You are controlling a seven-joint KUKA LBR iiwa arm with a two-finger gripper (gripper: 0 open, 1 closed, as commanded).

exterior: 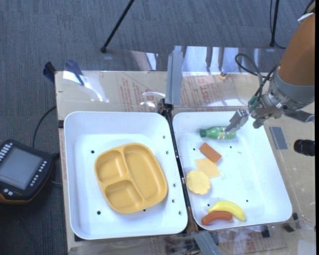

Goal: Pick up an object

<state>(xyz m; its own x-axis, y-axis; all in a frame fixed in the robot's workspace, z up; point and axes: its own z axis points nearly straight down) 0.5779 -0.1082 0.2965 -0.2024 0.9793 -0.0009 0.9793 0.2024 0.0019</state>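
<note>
Nearest the camera, a red sausage (217, 218) and a banana (228, 209) lie at the right bin's (266, 195) front edge. Leftward, the left bin (80, 137) holds a yellow divided plate (130, 177). Moving right, a yellow round piece (198, 182), a pale slice (208, 168) and an orange block (210, 152) lie below a green bottle (218, 134). The gripper (237, 122) touches the bottle's right end; whether it grips cannot be told.

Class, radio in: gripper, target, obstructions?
Gripper low over green bottle, right bin. Bottle lying flat, not lifted. Orange block close beside it.
</note>
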